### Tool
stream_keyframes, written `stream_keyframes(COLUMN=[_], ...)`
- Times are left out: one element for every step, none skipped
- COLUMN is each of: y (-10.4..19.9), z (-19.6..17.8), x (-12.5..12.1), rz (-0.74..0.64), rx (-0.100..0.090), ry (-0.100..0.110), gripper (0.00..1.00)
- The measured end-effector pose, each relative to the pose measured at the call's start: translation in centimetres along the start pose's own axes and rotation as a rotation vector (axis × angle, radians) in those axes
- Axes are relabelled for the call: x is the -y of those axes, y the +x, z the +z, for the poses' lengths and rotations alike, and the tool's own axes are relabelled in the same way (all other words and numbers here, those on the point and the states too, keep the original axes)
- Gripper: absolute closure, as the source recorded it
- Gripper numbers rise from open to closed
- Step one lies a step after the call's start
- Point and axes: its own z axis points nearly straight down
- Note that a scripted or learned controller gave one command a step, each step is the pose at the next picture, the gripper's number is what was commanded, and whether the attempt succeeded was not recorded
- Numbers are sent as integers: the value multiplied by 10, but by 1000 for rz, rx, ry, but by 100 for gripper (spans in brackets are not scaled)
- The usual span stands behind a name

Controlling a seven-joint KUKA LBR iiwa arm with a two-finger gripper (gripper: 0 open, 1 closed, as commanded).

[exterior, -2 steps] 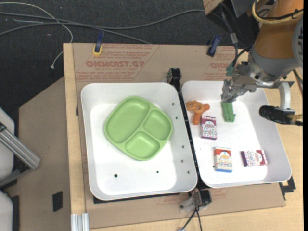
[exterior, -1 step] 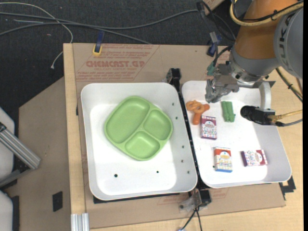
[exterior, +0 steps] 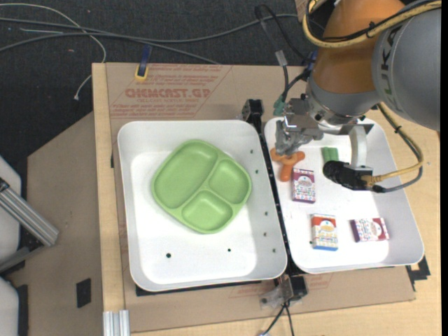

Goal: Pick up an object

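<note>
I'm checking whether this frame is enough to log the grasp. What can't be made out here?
- Gripper: in the camera view the wrist covers it; open or shut is unclear.
- Orange object: partly under the gripper, shape and contact unclear.
- Green object: partly hidden by the arm.
- Three small boxes: print too small to read.

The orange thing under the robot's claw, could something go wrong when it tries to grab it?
Maybe. The orange object lies right by the wall of the right bin, so the gripper might bump that wall or only nudge it. A small purple box sits very close by and could get knocked or grabbed by mistake.
</note>
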Motion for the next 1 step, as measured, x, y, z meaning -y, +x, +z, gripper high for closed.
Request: stream_keyframes(y=[49], z=[10], x=[20], rz=[0], rx=[0], ry=[2], gripper=[100])
